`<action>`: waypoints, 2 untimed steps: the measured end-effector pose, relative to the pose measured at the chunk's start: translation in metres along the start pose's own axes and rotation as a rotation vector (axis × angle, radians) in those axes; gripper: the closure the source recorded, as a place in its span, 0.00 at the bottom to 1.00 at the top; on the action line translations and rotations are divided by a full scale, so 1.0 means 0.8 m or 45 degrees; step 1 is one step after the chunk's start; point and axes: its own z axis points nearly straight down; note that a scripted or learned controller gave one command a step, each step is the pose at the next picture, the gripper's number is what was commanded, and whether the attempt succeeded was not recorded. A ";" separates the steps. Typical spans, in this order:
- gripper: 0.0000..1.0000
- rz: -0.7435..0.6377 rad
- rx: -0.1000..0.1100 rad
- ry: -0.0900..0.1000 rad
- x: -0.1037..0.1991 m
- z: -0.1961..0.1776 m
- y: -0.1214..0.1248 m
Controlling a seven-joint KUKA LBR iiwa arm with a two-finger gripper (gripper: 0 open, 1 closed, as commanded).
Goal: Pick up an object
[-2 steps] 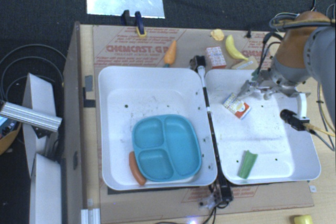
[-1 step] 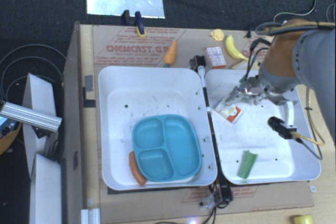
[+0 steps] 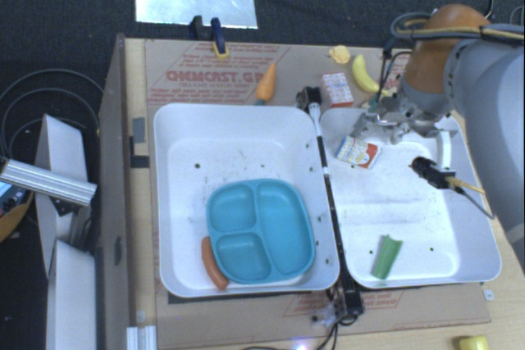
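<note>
A: Where's the card (image 3: 358,152)?
B: In the right bin (image 3: 459,258), near its back left corner, just under the gripper (image 3: 367,127).
A: Pinched?
B: Can't tell how the gripper stands. A green piece (image 3: 385,256) lies near the front; a blue tray (image 3: 260,230) fills the left bin (image 3: 176,176).

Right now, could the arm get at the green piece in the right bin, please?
Probably yes: the green piece lies alone on the right bin floor, nothing over it, and the end effector is above the same bin.

Beyond the bins — carrot (image 3: 266,83), banana (image 3: 364,74), small box (image 3: 337,88).
</note>
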 end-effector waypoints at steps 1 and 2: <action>1.00 -0.001 0.005 0.001 0.000 -0.011 -0.002; 0.00 -0.002 0.006 0.000 0.000 -0.011 -0.003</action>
